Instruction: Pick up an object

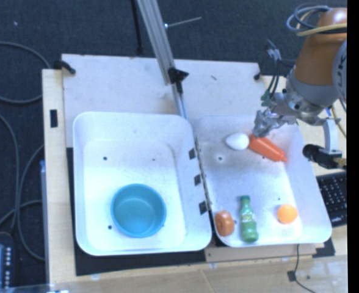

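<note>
Orange carrot (pixel 268 149) lying aslant at the far end of the right bin (pixel 301 182), its blunt end just beside a white egg (pixel 236 141) and directly under the gripper (pixel 264 127). Grey arm (pixel 311 72) reaching in from the right, wrist tipped down over the pair. Fingers too small and too dark to read from above; cannot tell how far apart, nor whether anything sits between them (nothing visibly lifted off the bin floor, at any rate).

Judged to be the approach or the closing stage of a pick, with carrot or egg as the likely target. Next move calling for a straight descent, fingers set across the carrot's narrow width rather than along its length, then a firm close and a slow lift; egg close enough to be nudged or rolled aside.

Elsewhere in the right bin, along the near edge: a brown egg-shaped object (pixel 224 223), a green bottle (pixel 247 220) lying flat just beside it, a small orange ball (pixel 287 213) set apart. Blue bowl (pixel 138 210) resting upright in the left bin (pixel 94 139).
</note>
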Robot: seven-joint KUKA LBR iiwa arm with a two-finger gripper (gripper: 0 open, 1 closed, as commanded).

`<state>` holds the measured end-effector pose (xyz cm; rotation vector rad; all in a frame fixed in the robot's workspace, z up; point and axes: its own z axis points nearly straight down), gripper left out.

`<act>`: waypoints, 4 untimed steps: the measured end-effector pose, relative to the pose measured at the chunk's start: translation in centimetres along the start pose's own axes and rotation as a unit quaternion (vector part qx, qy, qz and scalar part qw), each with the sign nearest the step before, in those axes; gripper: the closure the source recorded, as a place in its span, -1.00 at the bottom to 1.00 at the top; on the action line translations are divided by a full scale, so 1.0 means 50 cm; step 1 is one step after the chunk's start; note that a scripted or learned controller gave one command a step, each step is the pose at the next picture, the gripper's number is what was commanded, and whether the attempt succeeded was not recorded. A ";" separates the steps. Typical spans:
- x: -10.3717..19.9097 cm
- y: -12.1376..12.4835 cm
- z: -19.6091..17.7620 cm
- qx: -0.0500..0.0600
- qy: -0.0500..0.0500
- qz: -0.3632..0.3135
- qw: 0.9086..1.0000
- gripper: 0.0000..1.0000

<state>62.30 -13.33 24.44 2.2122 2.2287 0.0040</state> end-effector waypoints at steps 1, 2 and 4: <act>0.105 -0.030 0.013 0.002 0.000 0.000 1.000 1.00; 0.195 -0.081 -0.011 0.002 0.001 -0.001 1.000 1.00; 0.373 -0.160 0.019 0.005 0.001 0.000 1.000 1.00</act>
